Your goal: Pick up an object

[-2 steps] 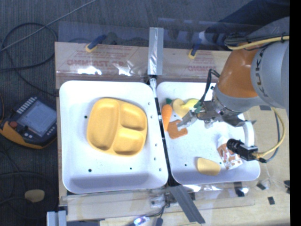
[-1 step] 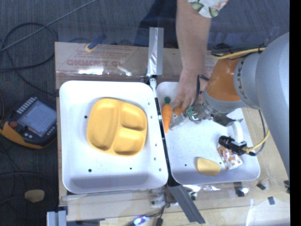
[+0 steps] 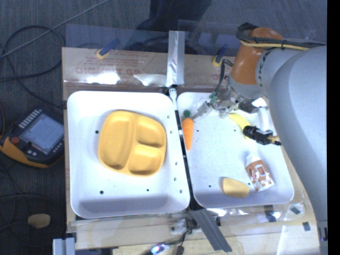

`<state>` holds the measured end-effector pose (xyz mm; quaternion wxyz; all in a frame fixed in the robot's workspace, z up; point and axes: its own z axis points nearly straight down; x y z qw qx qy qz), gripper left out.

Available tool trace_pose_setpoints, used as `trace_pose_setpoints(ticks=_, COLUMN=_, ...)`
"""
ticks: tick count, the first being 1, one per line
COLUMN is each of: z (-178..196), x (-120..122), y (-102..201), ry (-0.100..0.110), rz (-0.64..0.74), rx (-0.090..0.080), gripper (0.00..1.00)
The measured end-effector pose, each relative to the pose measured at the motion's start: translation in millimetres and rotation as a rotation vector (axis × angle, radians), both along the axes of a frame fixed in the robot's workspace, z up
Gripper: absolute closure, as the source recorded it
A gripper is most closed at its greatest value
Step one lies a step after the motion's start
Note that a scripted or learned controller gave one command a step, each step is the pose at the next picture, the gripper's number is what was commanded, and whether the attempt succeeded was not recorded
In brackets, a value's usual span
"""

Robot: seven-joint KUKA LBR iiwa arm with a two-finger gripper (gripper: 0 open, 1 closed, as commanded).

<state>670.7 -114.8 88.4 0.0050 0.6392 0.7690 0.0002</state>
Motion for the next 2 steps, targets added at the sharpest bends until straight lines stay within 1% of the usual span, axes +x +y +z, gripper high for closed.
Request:
trace_pose_setpoints(ticks=1, z=0, x=0, y=1, ry=0.0, rz=-0.11, rx=0.003, gripper=0.0)
trace_pose_setpoints(ticks=2, z=1, x=-4, y=15, ry=-0.001, rz=0.147, rx=-0.002, gripper=0.0)
